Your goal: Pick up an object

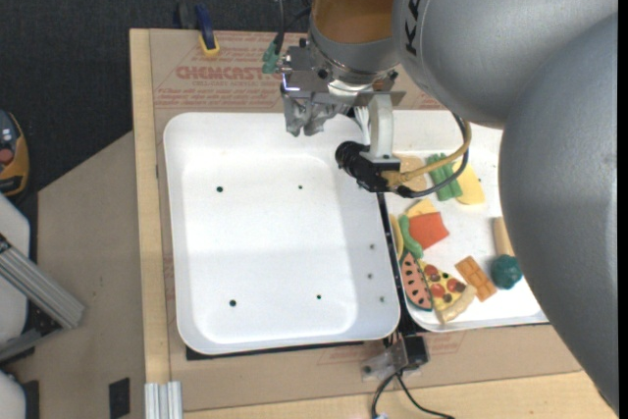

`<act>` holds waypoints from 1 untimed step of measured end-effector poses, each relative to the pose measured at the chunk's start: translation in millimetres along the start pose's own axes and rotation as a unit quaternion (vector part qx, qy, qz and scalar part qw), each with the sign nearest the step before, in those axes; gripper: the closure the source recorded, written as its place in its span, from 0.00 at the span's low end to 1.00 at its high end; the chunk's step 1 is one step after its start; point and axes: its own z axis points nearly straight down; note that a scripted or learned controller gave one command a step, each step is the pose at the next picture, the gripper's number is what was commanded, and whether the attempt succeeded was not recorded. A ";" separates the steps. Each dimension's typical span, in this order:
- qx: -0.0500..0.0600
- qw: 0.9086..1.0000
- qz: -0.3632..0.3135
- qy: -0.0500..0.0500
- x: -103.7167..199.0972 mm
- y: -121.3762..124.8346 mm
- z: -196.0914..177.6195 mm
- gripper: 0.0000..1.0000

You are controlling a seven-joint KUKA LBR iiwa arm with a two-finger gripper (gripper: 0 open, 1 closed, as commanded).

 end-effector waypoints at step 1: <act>-0.001 1.000 -0.001 0.000 0.8 0.2 -10.2 1.00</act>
